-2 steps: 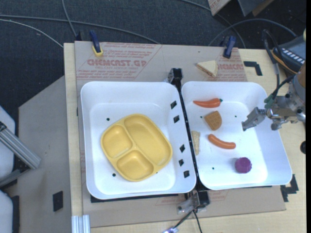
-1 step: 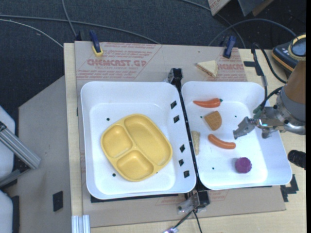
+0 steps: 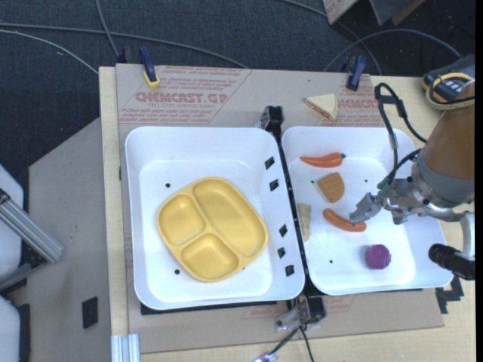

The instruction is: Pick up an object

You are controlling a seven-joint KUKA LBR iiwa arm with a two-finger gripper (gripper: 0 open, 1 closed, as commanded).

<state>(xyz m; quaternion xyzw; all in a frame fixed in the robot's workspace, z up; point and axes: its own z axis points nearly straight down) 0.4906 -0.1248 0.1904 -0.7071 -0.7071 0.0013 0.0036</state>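
Note:
The right bin [image 3: 392,145] holds a red chili pepper [image 3: 322,159], a brown cracker [image 3: 330,187], an orange-red sausage [image 3: 341,219], a purple round piece [image 3: 378,257] and a pale slice [image 3: 303,222] against its left wall. My gripper [image 3: 362,210] reaches in from the right and sits low over the right end of the sausage, touching or nearly touching it. The purple piece lies below and right of the gripper. The arm's orange band [image 3: 453,153] is above the bin's right side.
In the left bin [image 3: 143,202] lies a yellow divided plate [image 3: 212,227]. A sandwich wedge [image 3: 323,105] rests on the cardboard beyond the right bin. A black cable [image 3: 392,127] hangs over the right bin's far corner.

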